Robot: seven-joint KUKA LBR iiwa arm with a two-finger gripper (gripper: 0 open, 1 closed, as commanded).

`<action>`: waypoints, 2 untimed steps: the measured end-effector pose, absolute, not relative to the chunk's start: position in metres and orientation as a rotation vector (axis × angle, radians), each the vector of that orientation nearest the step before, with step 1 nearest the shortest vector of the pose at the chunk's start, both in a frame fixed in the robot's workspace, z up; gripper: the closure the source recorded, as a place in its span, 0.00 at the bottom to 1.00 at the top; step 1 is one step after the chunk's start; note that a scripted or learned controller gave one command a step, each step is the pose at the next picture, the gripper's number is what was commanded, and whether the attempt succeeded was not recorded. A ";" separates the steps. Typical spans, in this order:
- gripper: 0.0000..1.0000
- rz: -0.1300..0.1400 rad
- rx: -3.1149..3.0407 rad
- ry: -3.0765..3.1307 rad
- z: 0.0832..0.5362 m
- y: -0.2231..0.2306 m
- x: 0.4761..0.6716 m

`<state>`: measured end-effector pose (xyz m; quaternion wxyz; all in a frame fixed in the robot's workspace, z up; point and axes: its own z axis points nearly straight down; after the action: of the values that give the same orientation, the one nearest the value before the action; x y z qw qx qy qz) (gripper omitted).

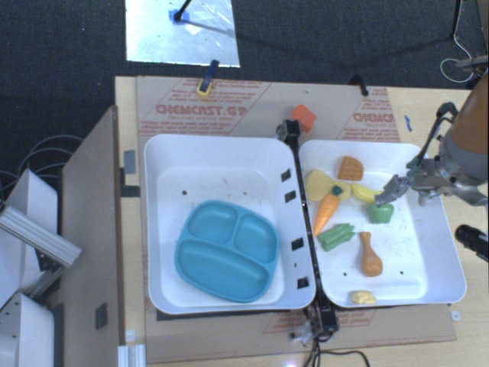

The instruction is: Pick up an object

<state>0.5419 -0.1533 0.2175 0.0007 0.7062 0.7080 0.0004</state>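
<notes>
Reaching in from the right, the grey arm's two-finger gripper (384,196) sits low over the right shallow white bin (435,281), its tip just above a small green plastic toy (380,213) and beside a yellow banana-shaped toy (364,193); whether the claw is apart or together cannot be told. An orange toy carrot (326,210) lies nearby, and a blue compartment tray (227,250) rests in the left white bin (164,205).
</notes>
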 end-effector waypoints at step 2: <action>0.00 0.001 2.219 2.224 0.081 -0.113 0.487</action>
<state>0.4865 -0.1133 0.0814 0.0000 0.7065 0.7078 0.0002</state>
